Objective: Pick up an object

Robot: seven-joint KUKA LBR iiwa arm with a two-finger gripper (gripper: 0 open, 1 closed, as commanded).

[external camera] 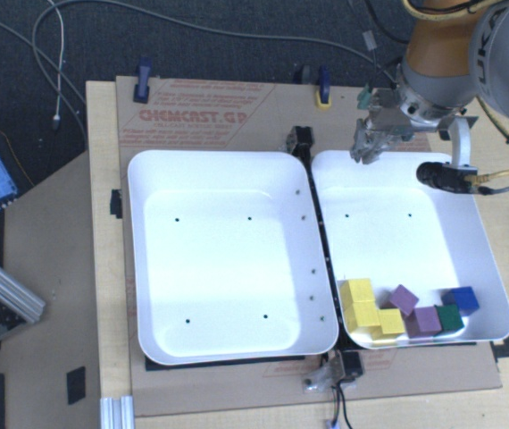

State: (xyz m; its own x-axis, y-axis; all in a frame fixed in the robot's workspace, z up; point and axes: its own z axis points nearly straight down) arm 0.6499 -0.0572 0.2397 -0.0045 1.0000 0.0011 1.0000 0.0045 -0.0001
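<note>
— Where is the gripper (pixel 368 150)?
— Above the far rim of the right bin (pixel 469 231), near the bins' dividing edge. Whether it is open, I cannot tell; nothing shows in its grasp.
— And the objects?
— Heaped in that bin's near corner: yellow blocks (pixel 362 307), purple blocks (pixel 413 311), a green block (pixel 450 318) and a blue block (pixel 462 298), well apart from the gripper. The left bin (pixel 147 239) sits beside it

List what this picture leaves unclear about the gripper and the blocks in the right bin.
- Gripper: small and dark in the camera view, above the right bin's far rim; its opening is too small to read.
- Arm: cut off by the top and right edges.
- Yellow blocks, purple blocks, green block, blue block: packed together, so count and undersides are hidden.
</note>
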